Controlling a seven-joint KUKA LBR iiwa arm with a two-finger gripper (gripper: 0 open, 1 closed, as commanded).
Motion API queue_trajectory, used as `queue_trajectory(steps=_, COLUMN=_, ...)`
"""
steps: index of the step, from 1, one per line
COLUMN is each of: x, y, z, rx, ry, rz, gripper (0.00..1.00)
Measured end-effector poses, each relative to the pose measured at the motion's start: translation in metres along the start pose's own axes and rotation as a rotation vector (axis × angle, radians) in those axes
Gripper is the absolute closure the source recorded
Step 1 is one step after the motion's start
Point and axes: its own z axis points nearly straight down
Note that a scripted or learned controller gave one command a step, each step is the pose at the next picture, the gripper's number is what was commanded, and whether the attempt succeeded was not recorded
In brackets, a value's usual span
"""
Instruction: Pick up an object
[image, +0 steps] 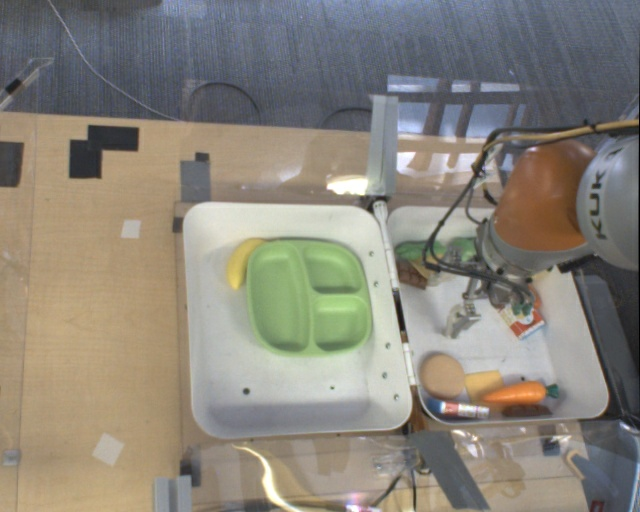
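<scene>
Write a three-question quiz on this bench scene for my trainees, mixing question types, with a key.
1. True or false: the green divided plate lies in the left bin.
2. What yellow fruit pokes out beside that plate? A banana, B lemon, C pear.
3. Which bin is the gripper over?

Key: 1 true; 2 A; 3 the right bin, which also holds a toy carrot.

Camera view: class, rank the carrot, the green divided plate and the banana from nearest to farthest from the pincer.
1. Carrot, in the right bin's near corner, below the pincer.
2. Green divided plate, in the middle of the left bin.
3. Banana, tucked against the plate's far left edge.
</scene>
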Motion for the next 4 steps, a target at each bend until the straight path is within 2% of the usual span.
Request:
queue_trajectory(steps=1, x=0.002, y=-0.054, z=-0.023, rx=0.003, ry=0.005, rz=-0.008, gripper=0.0)
queue_trajectory(steps=2, x=-0.016, y=-0.081, z=0.002, rx=0.001, ry=0.006, rz=-0.065, gripper=0.0)
queue_trajectory(steps=3, x=0.025, y=-0.091, z=0.0, rx=0.003, ry=0.002, rz=-0.164, gripper=0.0)
queue_trajectory(steps=4, x=-0.047, y=-0.032, z=0.003, rx=-0.002, ry=0.003, rz=-0.147, gripper=0.0)
